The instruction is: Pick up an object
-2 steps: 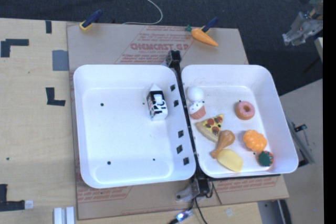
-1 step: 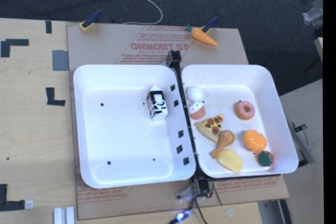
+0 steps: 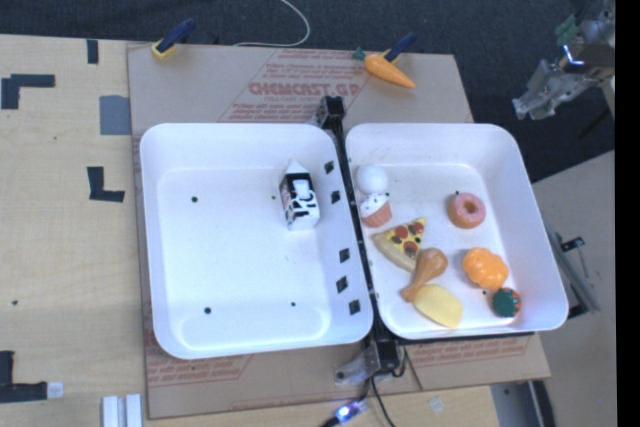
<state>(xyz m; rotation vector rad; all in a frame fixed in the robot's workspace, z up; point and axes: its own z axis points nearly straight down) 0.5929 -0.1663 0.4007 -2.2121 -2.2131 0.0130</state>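
We see the hand point(image 3: 545, 95) parked high beyond the far right corner of the right bin point(image 3: 520, 165), well apart from everything; we cannot tell whether it is released or clenched. No pick has begun. The milk carton point(image 3: 299, 198) sits alone near the left bin's point(image 3: 160, 245) right wall. The donut point(image 3: 466, 209), pizza slice point(image 3: 402, 242) and orange point(image 3: 485, 267) crowd the right bin. Next, we judge, the hand must choose a target and descend squarely over it.
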